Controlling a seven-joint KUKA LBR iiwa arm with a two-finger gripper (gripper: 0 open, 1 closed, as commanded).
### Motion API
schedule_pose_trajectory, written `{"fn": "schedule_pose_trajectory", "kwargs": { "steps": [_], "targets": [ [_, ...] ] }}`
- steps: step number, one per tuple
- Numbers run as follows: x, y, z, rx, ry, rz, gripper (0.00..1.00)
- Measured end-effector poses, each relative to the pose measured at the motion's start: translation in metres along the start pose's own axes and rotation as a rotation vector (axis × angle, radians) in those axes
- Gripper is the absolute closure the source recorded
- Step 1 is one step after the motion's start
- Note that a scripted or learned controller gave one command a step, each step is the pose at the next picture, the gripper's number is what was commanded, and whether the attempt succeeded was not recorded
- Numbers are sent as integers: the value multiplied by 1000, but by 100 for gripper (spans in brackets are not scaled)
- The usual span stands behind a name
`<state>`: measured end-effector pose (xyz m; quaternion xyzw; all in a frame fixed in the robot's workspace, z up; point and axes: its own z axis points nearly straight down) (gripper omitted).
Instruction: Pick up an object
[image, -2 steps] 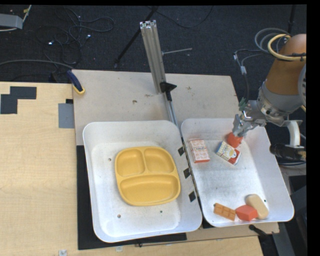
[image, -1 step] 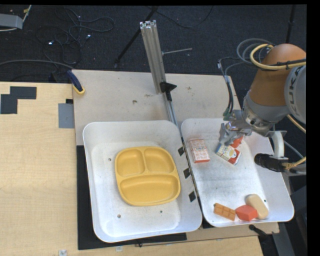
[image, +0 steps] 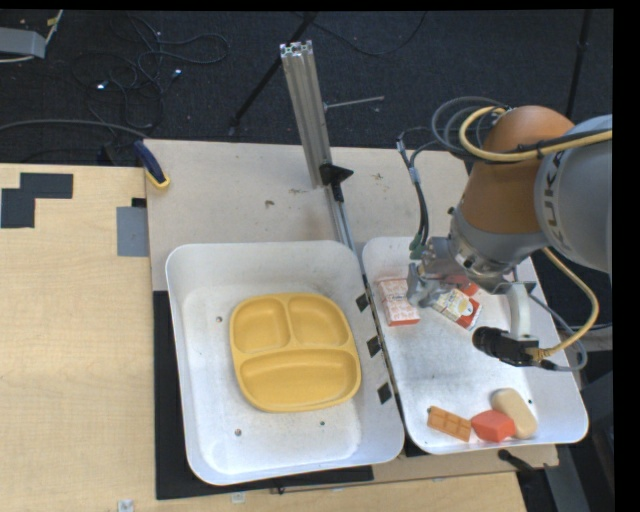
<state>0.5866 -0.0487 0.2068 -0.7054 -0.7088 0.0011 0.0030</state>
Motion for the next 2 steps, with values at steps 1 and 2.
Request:
{"fn": "schedule_pose_trajectory", "kwargs": {
  "steps": [1, 2],
  "targets": [
    [50, -26, 4, 0, 0, 0, 100],
    [93, -51, -7, 0, 0, 0, 100]
  ]
}}
